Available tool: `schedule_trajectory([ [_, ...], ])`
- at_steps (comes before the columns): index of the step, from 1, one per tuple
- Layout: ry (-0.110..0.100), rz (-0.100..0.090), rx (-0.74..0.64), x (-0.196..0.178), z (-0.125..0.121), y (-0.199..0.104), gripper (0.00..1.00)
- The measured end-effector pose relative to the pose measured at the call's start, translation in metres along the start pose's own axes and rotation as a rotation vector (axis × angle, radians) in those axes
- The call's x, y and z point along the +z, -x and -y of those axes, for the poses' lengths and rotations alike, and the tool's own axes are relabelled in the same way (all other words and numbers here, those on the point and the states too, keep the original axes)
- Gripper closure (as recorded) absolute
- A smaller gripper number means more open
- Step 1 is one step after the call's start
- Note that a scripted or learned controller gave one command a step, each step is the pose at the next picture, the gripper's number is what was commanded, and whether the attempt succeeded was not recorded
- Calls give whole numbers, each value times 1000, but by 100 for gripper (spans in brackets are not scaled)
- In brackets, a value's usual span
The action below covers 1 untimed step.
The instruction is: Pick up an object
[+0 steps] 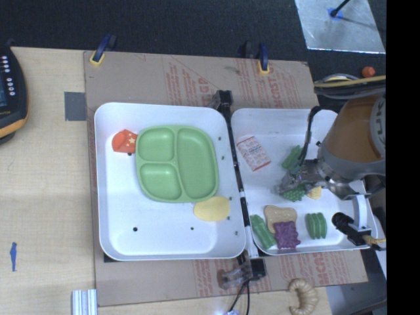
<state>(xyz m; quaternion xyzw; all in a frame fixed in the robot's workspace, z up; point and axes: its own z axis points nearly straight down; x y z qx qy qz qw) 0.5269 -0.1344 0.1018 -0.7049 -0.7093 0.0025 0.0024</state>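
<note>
The arm reaches into the right bin (262, 120) from the right, its orange band showing above the wrist. My gripper (294, 180) is low in the middle of that bin, right over a dark green leafy toy (292, 193). A lighter green piece (291, 156) lies just behind it and a small yellow piece (315, 191) just to its right. Whether anything is held is hidden by the gripper body.
The right bin also holds a red-and-white packet (252, 152), a tan bread slice (280, 213), a purple piece (286, 234), a green pod (262, 230) and a green pepper (315, 225). The left bin (118, 228) holds a green divided plate (177, 163), a red toy (123, 141) and a yellow piece (211, 209).
</note>
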Motion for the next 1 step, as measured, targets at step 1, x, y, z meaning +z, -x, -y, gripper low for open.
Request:
schedule_trajectory([
  [1,8,-1,-1,-94,-14,-80,100],
])
